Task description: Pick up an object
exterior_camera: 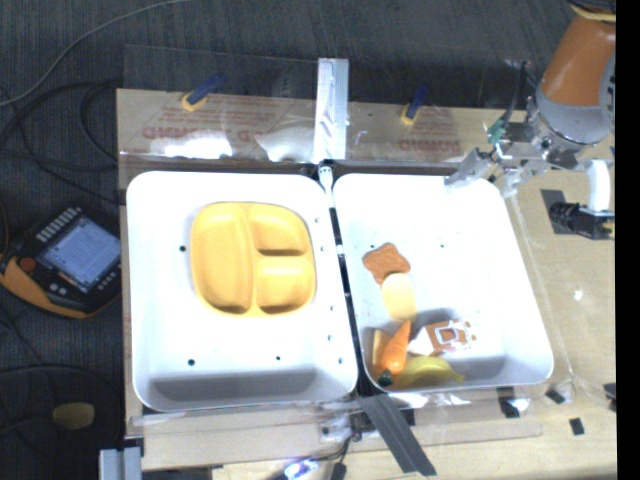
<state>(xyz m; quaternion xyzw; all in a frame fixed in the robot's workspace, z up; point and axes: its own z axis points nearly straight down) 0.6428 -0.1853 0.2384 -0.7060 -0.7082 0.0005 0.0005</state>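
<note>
The right bin (500,268) holds several small items bunched near its front left. A brown cookie-shaped piece (385,261) lies above a pale yellow block (399,295). Below them an orange carrot (397,348) leans against a yellow banana (430,371), and a small white and orange box (452,338) sits beside them. My gripper (484,167) hangs over the bin's back right corner, well away from the items, with nothing seen in it. The grey wrist with the orange band (580,58) rises behind it.
The left bin (160,348) carries a yellow divided plate (253,257). A metal divider post (332,98) stands at the back between the bins. An orange control pendant (65,260) lies on the floor at the left. Crumpled plastic (290,140) sits behind the bins.
</note>
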